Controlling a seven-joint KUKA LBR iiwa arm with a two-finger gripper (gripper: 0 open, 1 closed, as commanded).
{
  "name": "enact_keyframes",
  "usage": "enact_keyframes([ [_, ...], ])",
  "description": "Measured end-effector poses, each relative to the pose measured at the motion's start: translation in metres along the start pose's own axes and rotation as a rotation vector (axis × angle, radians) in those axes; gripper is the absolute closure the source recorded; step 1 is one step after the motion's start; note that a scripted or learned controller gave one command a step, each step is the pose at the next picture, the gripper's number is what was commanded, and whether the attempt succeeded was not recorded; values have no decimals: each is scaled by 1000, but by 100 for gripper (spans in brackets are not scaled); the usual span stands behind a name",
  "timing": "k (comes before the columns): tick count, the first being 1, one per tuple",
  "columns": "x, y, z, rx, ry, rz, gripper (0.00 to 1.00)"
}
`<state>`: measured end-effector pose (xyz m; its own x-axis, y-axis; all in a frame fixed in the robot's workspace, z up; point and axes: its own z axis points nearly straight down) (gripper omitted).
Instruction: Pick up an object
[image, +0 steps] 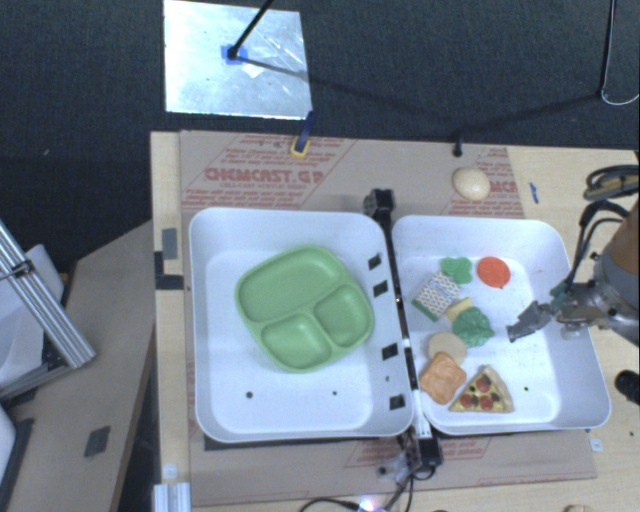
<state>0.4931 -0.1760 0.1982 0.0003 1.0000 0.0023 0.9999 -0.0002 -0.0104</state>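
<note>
1. The cardboard sheet (420, 165) lying on my desk under both bins carries red print. Along its far edge, left of centre, I read "CHEMCAST" followed by what looks like "GP".
2. A smaller red line sits just above that word, too fine to read.
3. More red print shows on the same cardboard near the far right corner and along the near edge, partly covered and illegible.
</note>
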Motion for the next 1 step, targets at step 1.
enact_keyframes([
  [1,0,3,-6,-12,-3,-4,0],
])
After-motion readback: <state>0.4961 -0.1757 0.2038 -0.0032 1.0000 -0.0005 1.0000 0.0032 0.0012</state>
